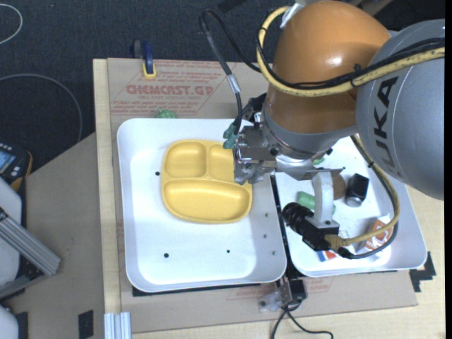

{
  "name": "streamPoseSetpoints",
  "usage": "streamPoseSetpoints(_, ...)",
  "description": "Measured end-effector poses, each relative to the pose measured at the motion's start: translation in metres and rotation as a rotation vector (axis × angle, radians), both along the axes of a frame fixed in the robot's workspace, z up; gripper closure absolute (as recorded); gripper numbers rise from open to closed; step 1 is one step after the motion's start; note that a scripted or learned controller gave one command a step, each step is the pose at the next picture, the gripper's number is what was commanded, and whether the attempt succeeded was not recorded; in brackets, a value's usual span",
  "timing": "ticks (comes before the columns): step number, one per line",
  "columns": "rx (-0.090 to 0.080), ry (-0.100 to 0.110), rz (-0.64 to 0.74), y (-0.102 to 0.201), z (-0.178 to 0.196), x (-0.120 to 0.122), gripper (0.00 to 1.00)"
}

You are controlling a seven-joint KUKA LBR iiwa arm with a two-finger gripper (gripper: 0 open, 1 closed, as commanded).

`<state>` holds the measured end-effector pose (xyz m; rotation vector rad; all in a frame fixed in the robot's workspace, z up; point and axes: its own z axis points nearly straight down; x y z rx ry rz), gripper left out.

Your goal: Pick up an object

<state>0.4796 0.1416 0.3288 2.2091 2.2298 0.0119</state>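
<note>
Yellow plate (201, 189): divided into compartments, lying flat in the left bin (191, 253), toward its 12 o'clock side.
Gripper (244, 167): low over the plate's 3 o'clock edge, close to the wall between both bins.
Grip: hidden under the wrist, so it is not possible to judge.
Right bin (402, 249): small black item (357, 188) near the middle, green piece (305, 199) at 9 o'clock from it.

"CHEMCAST GP" on brown board (185, 106)
</note>
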Motion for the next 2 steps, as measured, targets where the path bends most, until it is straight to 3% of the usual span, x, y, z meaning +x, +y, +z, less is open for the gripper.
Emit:
streamPoseSetpoints(1, -0.003, 0.005, -0.008, 0.001, 0.015, 0.0, 1.0)
streamPoseSetpoints(2, 0.0, -0.004, -0.008, -0.007, 0.107, 0.001, 1.0)
